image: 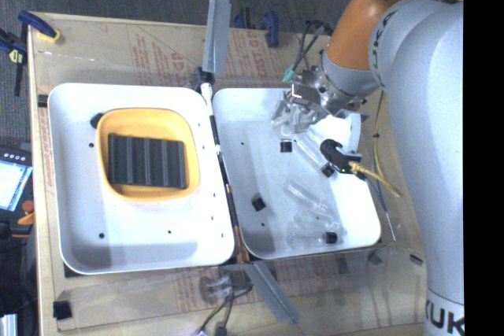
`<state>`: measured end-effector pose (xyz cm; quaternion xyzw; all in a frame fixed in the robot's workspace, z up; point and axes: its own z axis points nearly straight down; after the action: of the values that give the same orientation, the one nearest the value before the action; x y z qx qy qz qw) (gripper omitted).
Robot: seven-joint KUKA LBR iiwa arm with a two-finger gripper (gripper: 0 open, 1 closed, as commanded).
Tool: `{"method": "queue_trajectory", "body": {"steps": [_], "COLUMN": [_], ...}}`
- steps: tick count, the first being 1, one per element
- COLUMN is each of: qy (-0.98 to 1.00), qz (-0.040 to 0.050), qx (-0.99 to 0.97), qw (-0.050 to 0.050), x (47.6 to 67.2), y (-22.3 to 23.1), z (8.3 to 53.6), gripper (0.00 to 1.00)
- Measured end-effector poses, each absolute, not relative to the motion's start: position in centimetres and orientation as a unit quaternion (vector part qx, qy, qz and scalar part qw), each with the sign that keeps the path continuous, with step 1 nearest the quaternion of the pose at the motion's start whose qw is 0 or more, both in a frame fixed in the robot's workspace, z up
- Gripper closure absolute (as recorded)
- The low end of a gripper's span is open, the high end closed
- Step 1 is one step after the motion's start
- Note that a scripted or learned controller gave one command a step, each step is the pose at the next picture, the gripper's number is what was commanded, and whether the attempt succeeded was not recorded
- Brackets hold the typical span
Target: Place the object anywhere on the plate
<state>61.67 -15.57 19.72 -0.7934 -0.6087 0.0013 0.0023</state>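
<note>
"Starting at the left edge of the bench, what lay in front of you?" the technician asked.

"The left bin sat there, and the yellow plate lay in its far half, nearer its left wall than its right. A dark ribbed block rested flat on the plate, wholly inside the rim."

"So that block was the task's object?"

"I judged so. Nothing else in that bin looked like a candidate, and it lay squarely on the plate. If I was right, the placing itself was done."

"And the right bin?"

"A small black piece lay near its middle, with some clear plastic pieces towards its near right corner. None of them touched the plate; the wall between the bins kept them well apart from it."

"Where was your claw?"

"Over the far edge of the right bin, well away from the plate, with my arm reaching in from the right. It was pale and partly see-through against the white floor, so I could not tell how far open it stood. I saw nothing of the block in it."

"What was left, then?"

"As I judged it, little: pulling clear of the bins, unless one of the right bin's pieces was the real target."
</note>
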Motion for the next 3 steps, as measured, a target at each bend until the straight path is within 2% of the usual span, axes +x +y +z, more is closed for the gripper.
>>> {"method": "queue_trajectory", "body": {"steps": [1,2,3], "qy": [-0.657,-0.719,-0.807], "qz": [0.0004,0.0023,0.0020], "qx": [-0.754,-0.695,-0.590], "qw": [0.001,0.003,0.002], "x": [65.7,64.6,63.2], "y": [-10.1,-2.1,-0.1], "z": [20.2,19.0,19.0], "gripper": [1.00,1.00,1.00]}}
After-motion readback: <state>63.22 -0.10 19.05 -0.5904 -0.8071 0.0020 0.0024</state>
